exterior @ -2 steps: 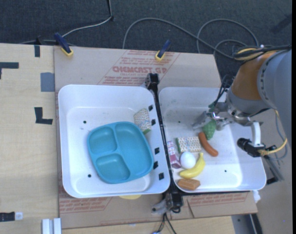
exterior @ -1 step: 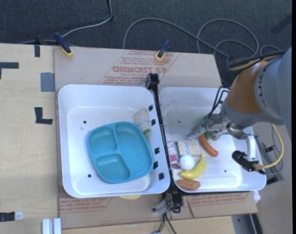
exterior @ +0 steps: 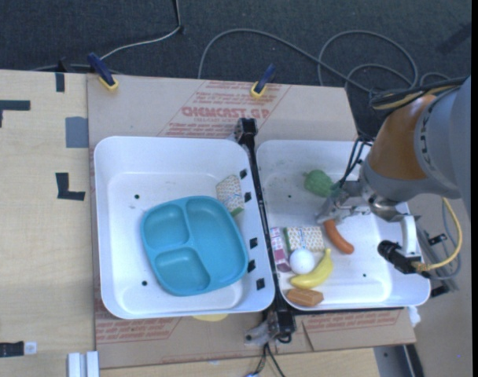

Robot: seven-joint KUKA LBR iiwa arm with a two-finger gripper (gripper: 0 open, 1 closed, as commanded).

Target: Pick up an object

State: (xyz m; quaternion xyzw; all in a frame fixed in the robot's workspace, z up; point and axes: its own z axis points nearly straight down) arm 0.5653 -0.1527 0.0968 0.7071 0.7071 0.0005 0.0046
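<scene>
Two shallow white bins sit side by side on a piece of brown cardboard (exterior: 223, 108). The left white bin (exterior: 113, 210) holds a light blue plastic plate with three sections (exterior: 193, 244). A small pale patterned block (exterior: 231, 192) leans near the plate's top right corner, close to the wall between the bins.

The right white bin (exterior: 396, 285) holds play food. A green bumpy vegetable toy (exterior: 319, 182) lies near the middle. An orange sausage-shaped toy (exterior: 338, 237) lies lower down and to the right of it. Below are a small checked packet (exterior: 303, 238), a white egg-like ball (exterior: 301, 261), a yellow toy banana (exterior: 321, 270) and an orange-brown toy (exterior: 305, 296) at the bottom edge. The banana curves around the ball.

The grey arm with the orange band (exterior: 404, 144) reaches in from the right. Its metal two-finger gripper (exterior: 333, 210) is low in the right bin, between the green toy and the orange sausage toy, just above the sausage's upper end. Nobody could tell from here if the gripper is grasping anything or loose.
</scene>
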